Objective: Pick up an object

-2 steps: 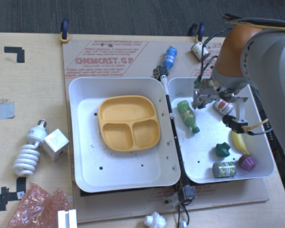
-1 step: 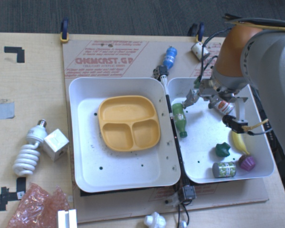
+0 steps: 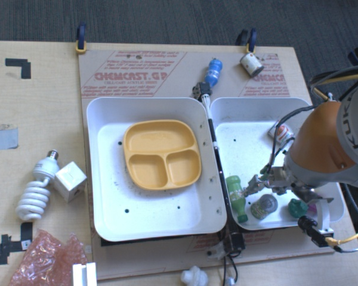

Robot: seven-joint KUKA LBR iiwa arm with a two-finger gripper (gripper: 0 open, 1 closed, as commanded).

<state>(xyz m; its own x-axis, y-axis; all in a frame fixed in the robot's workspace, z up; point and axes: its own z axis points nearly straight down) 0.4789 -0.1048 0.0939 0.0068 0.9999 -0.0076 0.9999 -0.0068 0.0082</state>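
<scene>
The hand (image 3: 255, 186) is hovering part-open, holding nothing, at the lower right; crowded green bottle (image 3: 235, 195) risks deflecting its fingers.

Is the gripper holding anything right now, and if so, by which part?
Cannot be told. The gripper is low in the right bin, beside the green bottle and the grey round object, but no hold on either is visible.

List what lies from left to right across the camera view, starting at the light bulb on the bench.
spiral light bulb → white cube → yellow divided tray in the left bin → green bottle → grey round object → teal object
</scene>
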